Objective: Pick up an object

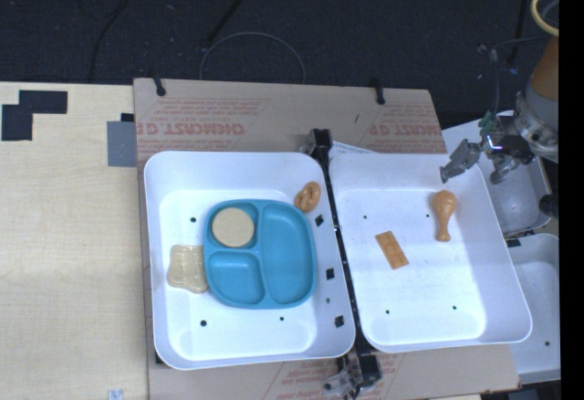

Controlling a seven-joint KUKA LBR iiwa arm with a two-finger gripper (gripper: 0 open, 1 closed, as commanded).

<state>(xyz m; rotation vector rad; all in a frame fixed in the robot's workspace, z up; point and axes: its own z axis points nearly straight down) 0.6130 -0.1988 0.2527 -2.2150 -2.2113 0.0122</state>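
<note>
hanging above the upper right corner of the right bin, gripper with its two fingers spread apart, nothing between them, grey arm behind it with an orange band near the frame edge.

lying in the right bin: chicken drumstick, in the upper right part, thick end up, bone end down, near the gripper but apart from it; orange cracker, flat and tilted, near the middle, to the left of and below the drumstick, well apart from it.

sitting in the left bin: blue divided plate, with a round tan cookie in its upper left compartment; pale piece of bread touching the plate's left edge, on the bin floor; small brown pastry just beside the plate's upper right corner, against the bin's right wall.

resting side by side on a sheet of cardboard, both bins, with a black divider between them.
</note>
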